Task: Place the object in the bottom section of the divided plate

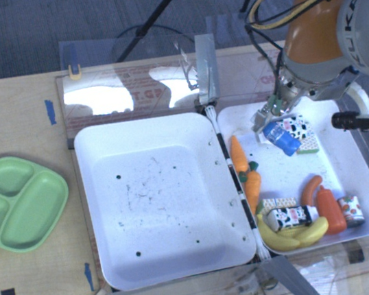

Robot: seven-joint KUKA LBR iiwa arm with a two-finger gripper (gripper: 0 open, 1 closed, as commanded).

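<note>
Item: blue packet (282, 139), right bin (365, 170), leaning on cow-print box (300, 130). Gripper (267, 113) right above it, I can't tell its opening or any hold. Dest: green divided plate (18, 201), far left, off bins, so I expect long carry.

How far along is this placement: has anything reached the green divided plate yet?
Nothing looks done: the green divided plate left of the bins carries nothing. In hand: the gripper is low in the right bin, right at a blue object; a grasp cannot be confirmed. Left: lift, carry across, release in the bottom section.
</note>
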